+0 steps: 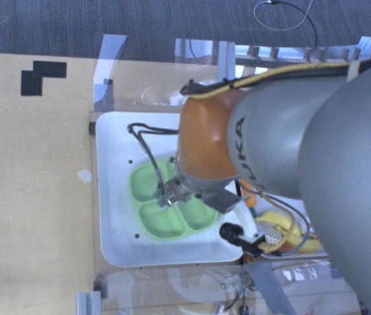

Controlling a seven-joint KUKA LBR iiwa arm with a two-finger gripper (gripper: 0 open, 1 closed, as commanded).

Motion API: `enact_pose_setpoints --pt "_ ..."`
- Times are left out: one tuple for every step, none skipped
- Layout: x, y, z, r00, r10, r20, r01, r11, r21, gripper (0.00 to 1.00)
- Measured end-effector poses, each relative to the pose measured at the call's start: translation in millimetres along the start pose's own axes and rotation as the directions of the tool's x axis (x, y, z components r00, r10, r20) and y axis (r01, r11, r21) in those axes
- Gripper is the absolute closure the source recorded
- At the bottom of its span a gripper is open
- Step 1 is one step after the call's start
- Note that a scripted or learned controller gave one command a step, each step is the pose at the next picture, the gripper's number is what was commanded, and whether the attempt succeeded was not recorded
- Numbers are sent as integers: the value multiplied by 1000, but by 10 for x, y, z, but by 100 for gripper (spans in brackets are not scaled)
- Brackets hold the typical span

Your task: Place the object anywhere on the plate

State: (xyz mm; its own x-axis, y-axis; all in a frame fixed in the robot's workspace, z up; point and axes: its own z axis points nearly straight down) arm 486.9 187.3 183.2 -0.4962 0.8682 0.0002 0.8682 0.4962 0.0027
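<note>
Reaching in from three o'clock, the arm (290, 143) stood over the left bin (110, 176), its orange band (205, 136) directly above the green plate (156, 202); this posture was judged consistent with a descent to set something down, since the task names the plate as the target. The plate, a divided dish with several compartments, lay flat inside the bin toward its six o'clock side, presumably so that anything released from above would land within it. The gripper (168, 197) was seen at the plate's centre, where the dividers meet, close over or touching its surface; which of the two could not be settled from this slanted view. Whether the fingers were open or closed could not be told, as the wrist hid most of them, and nothing was visible between them. The object to be placed could not be identified on the plate or at the gripper. A yellow item (280, 225) and an orange item (248, 190) lay in the right bin at about four o'clock from the plate, partly hidden under the arm; either might have been the task's object, but that was a judgement only. A black cable (143, 140) ran from the wrist over the bin toward eleven o'clock. The desk (35, 195) lay at nine o'clock.
</note>
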Motion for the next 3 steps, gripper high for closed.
enact_pose_setpoints --pt "71 38 254 976 219 0 -219 976 2 100" --pt "-87 143 677 956 294 0 -294 956 2 100" --pt "-52 144 669 957 290 -4 -290 957 5 0"
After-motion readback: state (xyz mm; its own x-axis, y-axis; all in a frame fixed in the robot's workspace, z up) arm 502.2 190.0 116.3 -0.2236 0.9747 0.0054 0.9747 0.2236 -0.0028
